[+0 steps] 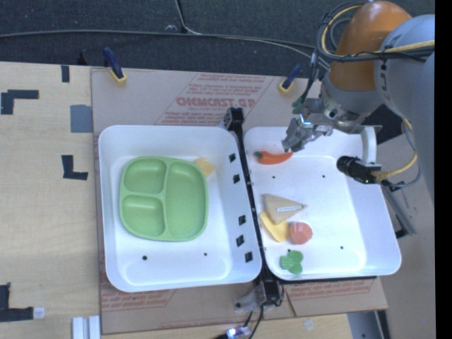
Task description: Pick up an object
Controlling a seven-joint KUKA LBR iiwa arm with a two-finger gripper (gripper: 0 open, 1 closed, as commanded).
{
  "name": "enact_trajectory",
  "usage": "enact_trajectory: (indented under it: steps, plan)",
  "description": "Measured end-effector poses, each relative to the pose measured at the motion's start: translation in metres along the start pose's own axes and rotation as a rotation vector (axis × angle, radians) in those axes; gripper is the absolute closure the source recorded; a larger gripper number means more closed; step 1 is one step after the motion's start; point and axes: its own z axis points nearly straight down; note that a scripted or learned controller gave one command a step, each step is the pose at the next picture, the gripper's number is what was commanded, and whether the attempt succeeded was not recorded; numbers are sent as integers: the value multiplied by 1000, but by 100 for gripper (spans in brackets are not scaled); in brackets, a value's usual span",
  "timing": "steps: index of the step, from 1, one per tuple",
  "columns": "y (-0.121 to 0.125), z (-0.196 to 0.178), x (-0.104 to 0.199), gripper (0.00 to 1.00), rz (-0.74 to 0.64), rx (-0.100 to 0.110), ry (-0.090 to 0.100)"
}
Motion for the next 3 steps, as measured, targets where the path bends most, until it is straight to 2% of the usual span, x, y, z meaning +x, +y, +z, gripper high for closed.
enact_trajectory:
  steps: [2, 3]
  plan:
    - [-58, 7, 82, 100, 0, 3, -1]
    - [-88, 3, 137, 100, -2, 3, 0]
